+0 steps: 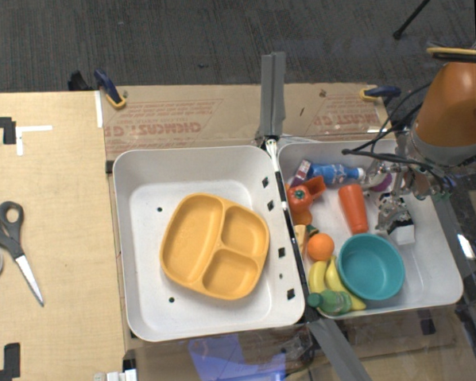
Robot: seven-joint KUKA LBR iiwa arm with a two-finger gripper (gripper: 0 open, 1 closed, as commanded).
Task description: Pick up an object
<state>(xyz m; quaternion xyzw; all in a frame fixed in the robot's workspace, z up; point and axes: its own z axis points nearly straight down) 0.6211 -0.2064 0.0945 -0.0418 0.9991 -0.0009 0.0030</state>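
Lying in the right bin (pixel 442 290), the carrot (pixel 353 207) is the likeliest target: an orange cylinder whose long axis runs roughly 12 to 6 o'clock, tilted slightly. It sits at about 9 o'clock from the end effector (pixel 394 209), near but apart from it, with bare bin floor between. At 6 o'clock from the carrot is the teal bowl (pixel 372 267); at 7 o'clock, an orange (pixel 320 247) and below that bananas (pixel 324 278); at 10 o'clock, a blue bottle (pixel 332 173) lying across the bin's far end. The end effector hangs low at the bin's 3 o'clock side under the arm's orange band (pixel 450 107), amid cables; whether it is spread or closed I cannot tell, and nothing is visibly gripped. A grasp would probably need a shift toward 9 o'clock, closing across the carrot's short width. The left bin (pixel 138 255) holds a yellow plate (pixel 215 246).
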